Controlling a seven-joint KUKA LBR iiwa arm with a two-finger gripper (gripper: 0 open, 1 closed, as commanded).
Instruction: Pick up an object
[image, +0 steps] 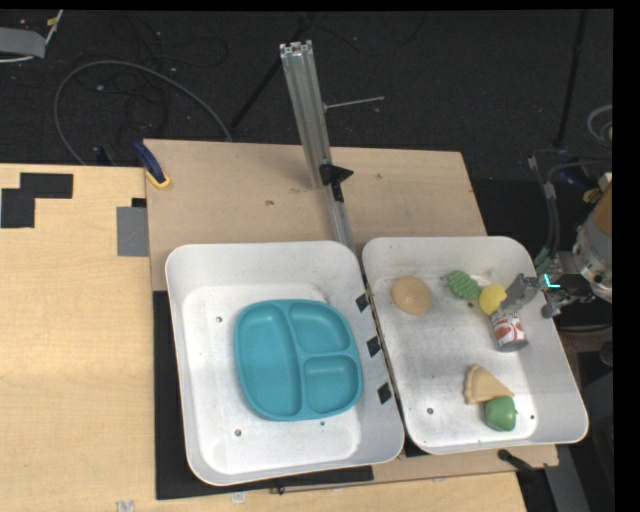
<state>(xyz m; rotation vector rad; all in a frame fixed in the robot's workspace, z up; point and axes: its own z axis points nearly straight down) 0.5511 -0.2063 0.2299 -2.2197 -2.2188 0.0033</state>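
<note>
We start with the bench (300, 190), which bears two shallow white bins side by side. The left bin (200, 280) carries a teal divided tray (297, 358) lying flat near its middle. The right bin (440, 400) carries the loose objects we might pick. A grey metal post (310, 120) rises from the bench behind the gap between the bins.

The arm (600, 240) reaches in over the right bin's right edge, and its gripper (522, 292) sits low near the upper part of that edge. Whether it is spread or pressed together we cannot tell at this size, and we see nothing clearly pinched by it.

Among the objects, a tan round piece (411, 296) lies near the bin's left edge, toward the far side. A tan wedge (484, 384) lies toward the near right corner, with a green round piece (500, 414) touching it on the near side. A small red and white can (509, 333) lies tilted just below the gripper. A green ridged piece (460, 285) and a yellow ball (491, 298) lie just beside each other close to the gripper's left.

We judge the step in hand to be the approach: the tool is down among the far right cluster but has lifted nothing. The next move, in our view, calls for settling on one target, most likely the yellow ball or the can, centring over it, closing, and then rising without nudging its neighbours.
</note>
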